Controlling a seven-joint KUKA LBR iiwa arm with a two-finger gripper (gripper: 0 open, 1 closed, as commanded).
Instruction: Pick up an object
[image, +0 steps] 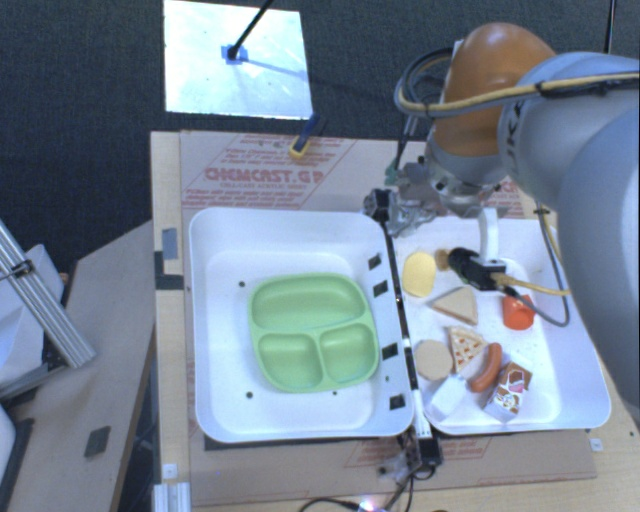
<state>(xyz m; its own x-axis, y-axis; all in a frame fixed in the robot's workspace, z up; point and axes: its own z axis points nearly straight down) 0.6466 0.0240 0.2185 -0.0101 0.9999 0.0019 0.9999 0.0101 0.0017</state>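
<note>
One pincer (398, 212) hangs over the right bin's (565, 375) far left corner, its opening impossible to tell.

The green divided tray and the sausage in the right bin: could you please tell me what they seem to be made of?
The green divided tray is probably moulded plastic, smooth and semi-matt: rounded compartment edges, one even colour, soft highlights. The sausage is likely toy plastic or rubber: uniform red-brown with a slight gloss, though too small to be sure.
</note>
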